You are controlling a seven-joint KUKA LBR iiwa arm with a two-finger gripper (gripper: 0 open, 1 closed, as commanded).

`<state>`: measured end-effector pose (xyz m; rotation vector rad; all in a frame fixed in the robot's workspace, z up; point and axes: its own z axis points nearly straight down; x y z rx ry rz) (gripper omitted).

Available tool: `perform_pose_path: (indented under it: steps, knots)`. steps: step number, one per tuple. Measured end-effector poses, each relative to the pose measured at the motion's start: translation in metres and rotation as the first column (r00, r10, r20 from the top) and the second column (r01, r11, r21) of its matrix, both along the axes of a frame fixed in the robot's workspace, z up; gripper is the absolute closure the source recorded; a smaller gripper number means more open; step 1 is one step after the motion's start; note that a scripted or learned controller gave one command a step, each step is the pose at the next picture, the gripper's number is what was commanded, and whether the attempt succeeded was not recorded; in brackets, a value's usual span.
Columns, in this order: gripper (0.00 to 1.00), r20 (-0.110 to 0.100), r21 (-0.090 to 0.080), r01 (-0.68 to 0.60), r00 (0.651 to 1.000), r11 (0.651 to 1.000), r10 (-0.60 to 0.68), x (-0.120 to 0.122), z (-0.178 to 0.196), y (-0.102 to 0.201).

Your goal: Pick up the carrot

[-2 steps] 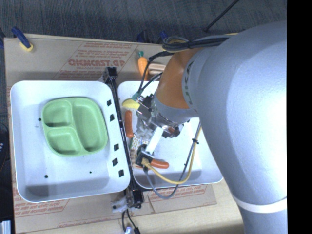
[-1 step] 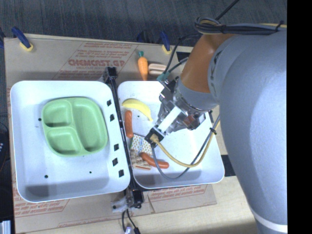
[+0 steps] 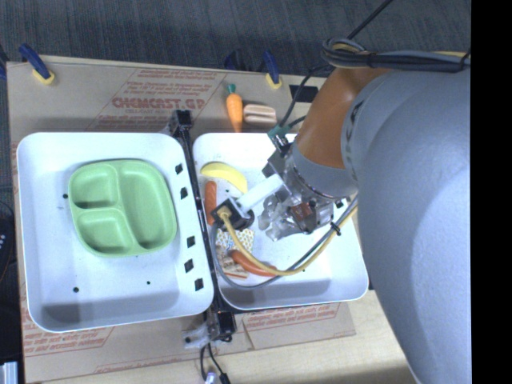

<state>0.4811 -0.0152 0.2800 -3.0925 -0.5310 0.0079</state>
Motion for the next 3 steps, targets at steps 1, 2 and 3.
perform_pose_path:
  steps: [1, 2, 3]
  knots:
    - [1.00, 0.003, -0.002, 0.134, 0.991, 0.991, -0.134, 0.039, 0.062, 0.016]
    - [1.00, -0.001, 0.000, -0.024, 1.000, 1.000, 0.024, -0.006, 0.002, 0.068]
    - [1.00, 0.004, -0.003, 0.133, 0.991, 0.991, -0.133, -0.005, 0.085, 0.167]
